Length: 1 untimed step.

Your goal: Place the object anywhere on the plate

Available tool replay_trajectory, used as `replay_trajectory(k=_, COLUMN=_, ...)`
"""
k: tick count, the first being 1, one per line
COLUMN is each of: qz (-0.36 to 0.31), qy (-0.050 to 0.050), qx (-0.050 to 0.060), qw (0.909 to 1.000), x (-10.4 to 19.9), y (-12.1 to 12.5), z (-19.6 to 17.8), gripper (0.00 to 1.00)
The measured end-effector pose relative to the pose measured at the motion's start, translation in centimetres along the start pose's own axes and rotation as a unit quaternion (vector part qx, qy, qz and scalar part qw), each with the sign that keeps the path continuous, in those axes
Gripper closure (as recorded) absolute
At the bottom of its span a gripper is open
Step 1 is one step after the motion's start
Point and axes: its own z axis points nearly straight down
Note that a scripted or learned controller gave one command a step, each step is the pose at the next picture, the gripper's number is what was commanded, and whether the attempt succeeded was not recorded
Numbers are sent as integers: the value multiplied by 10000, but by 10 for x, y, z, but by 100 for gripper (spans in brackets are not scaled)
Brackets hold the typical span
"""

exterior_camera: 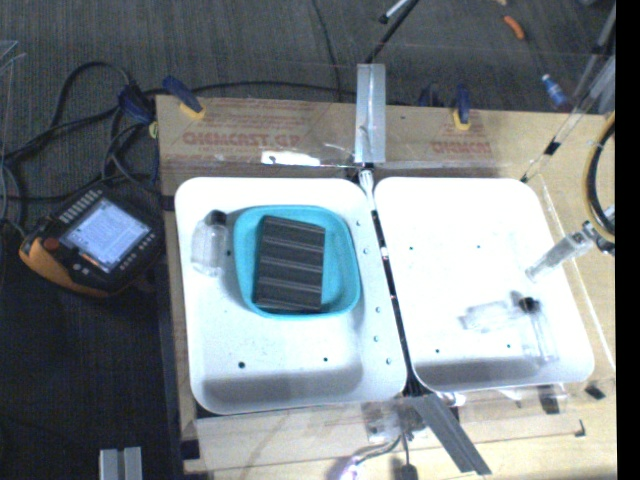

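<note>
A blue plate [345, 268] lies in the left bin [290, 368], toward its far side. A dark ridged rectangular block [290, 263] rests flat on the middle of the plate. Just off the plate's left rim, a small clear bottle with a black cap [208, 243] lies on the bin floor. In the right bin [450, 228], another clear object with a black cap [500, 315] lies near the front right.
A slim grey-clear piece [560, 253] slants into the right bin from the right edge. A metal divider post [371, 118] stands behind the seam between the bins. A handheld pendant [95, 240] with cables sits on the floor to the left.
</note>
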Motion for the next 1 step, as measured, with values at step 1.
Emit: replay_trajectory(k=1, qz=697, qy=2, qx=-3, qw=9976, x=1, y=1, z=-81, gripper=0)
